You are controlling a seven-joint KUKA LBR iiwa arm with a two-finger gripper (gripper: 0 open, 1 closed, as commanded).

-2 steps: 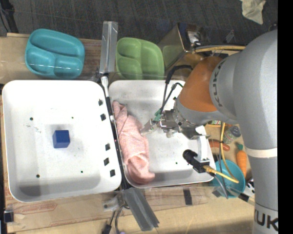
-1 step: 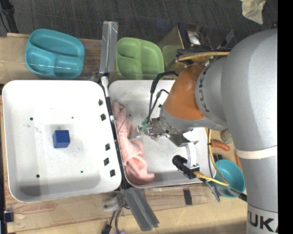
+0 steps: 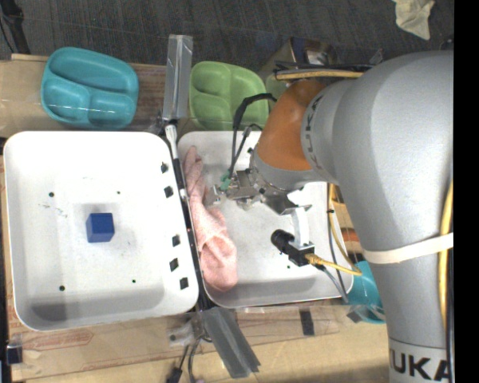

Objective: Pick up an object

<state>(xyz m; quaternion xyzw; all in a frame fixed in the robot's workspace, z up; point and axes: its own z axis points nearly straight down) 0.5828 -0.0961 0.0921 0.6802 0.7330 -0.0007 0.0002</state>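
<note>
One blue cube, one pink cloth; claw grip unreadable.

Teal moulded tray and green moulded tray on table behind bins; crumpled cloth on floor.

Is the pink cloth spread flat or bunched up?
Bunched: the pink cloth lies crumpled in a long strip along the right bin's left wall.

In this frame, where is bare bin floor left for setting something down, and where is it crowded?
Most of the left bin is bare around the blue cube. The right bin is crowded: pink cloth along its left wall, the arm and gripper above; only a strip near its front rim is bare.
</note>
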